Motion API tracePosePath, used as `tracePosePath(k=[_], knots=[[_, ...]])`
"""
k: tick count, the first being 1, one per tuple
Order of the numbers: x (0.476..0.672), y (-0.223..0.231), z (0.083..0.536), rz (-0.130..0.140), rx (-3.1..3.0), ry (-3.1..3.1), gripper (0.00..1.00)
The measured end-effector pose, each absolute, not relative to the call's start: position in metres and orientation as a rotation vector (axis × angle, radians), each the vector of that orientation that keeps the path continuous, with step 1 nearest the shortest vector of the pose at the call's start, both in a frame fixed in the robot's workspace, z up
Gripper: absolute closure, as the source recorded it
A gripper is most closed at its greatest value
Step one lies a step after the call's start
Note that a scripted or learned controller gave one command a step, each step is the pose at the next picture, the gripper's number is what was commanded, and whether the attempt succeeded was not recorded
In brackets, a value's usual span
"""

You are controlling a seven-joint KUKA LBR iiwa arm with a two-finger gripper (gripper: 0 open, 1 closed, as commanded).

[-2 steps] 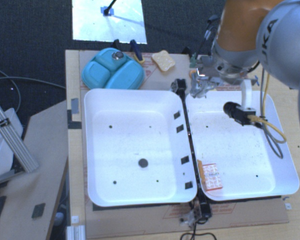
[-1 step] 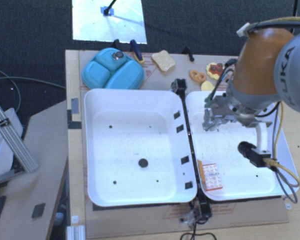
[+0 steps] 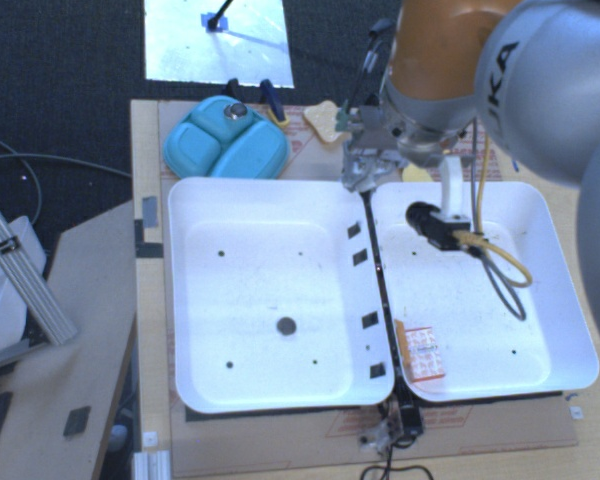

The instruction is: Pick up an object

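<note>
A small orange-and-white packet (image 3: 421, 353) lies flat near the front left corner of the right bin (image 3: 550, 268). A small dark round disc (image 3: 286, 325) rests on the floor of the left bin (image 3: 195, 268). My gripper (image 3: 364, 175) hangs over the back end of the divider between the two bins, far from both objects. Nothing is visibly held in it. The grey arm with its orange band (image 3: 435, 38) covers the back of the right bin.
A blue lidded container (image 3: 225, 140) and a tan piece (image 3: 323, 120) sit on the bench behind the left bin. A yellow item (image 3: 416, 175) peeks out under the wrist. A black connector with a yellow cable (image 3: 480, 248) dangles over the right bin.
</note>
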State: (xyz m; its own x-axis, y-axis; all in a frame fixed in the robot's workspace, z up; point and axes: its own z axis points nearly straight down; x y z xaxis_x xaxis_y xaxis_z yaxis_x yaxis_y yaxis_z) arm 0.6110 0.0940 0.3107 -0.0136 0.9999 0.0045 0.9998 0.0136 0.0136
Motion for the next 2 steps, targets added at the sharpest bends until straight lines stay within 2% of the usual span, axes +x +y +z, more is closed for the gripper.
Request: tracePosePath(k=[1, 2], knots=[[0.570, 0.068, 0.388, 0.013, 2.217, 2.217, 1.00], [0.550, 0.106, 0.296, -0.007, 2.218, 2.232, 1.00]])
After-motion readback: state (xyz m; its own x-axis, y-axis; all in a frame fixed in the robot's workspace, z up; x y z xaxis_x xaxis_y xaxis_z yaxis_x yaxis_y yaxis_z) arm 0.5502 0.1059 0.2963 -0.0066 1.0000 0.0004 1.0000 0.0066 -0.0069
